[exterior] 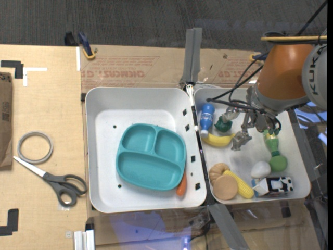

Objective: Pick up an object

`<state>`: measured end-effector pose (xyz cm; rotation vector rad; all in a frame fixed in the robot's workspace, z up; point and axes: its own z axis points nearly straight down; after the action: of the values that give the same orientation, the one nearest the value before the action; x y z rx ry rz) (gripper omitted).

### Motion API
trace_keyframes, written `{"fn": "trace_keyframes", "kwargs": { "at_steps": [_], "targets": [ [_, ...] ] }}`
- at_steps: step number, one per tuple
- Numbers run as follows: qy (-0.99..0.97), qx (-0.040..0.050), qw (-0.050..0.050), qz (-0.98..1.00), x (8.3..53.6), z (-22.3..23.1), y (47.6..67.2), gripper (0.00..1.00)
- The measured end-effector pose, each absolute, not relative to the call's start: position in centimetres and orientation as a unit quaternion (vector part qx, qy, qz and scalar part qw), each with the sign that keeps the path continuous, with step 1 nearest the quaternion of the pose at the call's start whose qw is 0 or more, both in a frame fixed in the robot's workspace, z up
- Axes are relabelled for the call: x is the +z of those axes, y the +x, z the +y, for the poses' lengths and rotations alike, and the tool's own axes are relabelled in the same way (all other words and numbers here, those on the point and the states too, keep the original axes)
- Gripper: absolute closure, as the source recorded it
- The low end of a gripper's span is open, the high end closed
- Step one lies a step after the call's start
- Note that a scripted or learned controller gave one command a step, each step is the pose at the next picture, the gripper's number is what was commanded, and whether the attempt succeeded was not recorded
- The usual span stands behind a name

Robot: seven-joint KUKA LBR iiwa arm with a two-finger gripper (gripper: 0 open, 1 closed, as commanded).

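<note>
Gripper (255, 126) above the right bin (299, 155)
Its fingers hang apart, gripping nothing, just right of the banana (217, 139); green toy (274, 152) lies beyond.

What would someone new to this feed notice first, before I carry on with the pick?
The big teal plastic divided plate lying in the left white bin, with an orange carrot-like piece at its lower right edge. Next, the grey arm with its orange band reaching over the right white bin, its gripper low among crowded toy food: a yellow banana, a blue bottle and a yellow corn cob.
</note>
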<state>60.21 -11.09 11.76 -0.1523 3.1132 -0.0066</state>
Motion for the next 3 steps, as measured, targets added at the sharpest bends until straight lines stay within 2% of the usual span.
{"fn": "trace_keyframes", "kwargs": {
  "at_steps": [1,2,3],
  "targets": [
    [0.003,-0.002,0.025,1.0,11.2,-9.8,58.1,0.0],
    [0.0,-0.002,0.02,1.0,11.1,-10.6,60.4,0.0],
    [-0.036,-0.0037,0.022,0.999,11.1,-13.0,61.1,0.0]
  ]
}}
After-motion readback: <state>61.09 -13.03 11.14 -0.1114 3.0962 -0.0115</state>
